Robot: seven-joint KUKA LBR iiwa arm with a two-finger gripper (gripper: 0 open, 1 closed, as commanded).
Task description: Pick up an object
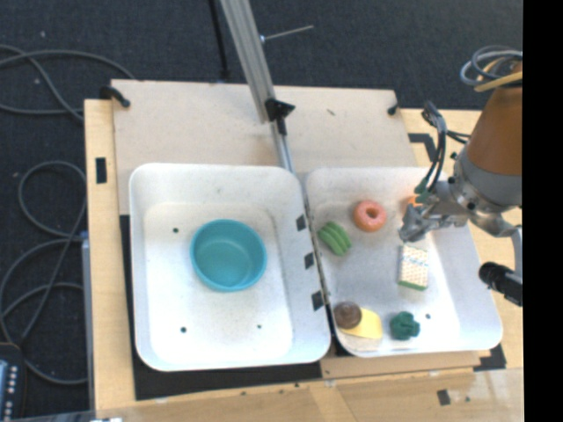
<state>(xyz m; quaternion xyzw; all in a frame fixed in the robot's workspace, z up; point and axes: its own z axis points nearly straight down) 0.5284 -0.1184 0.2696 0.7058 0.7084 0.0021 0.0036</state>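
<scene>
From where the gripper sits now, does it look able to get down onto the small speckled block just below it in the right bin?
Probably yes. The gripper hangs just above the speckled block, which lies apart from the pink ring and the dark green piece, with bare bin floor around it and nothing lying over it.

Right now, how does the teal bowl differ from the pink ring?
The teal bowl sits alone in the left bin; the pink ring lies in the right bin among other items. The teal bowl is clearly larger than the pink ring. The bowl is an open cup with a floor; the ring has a hole through its middle. Both look round from above and lie flat.
</scene>
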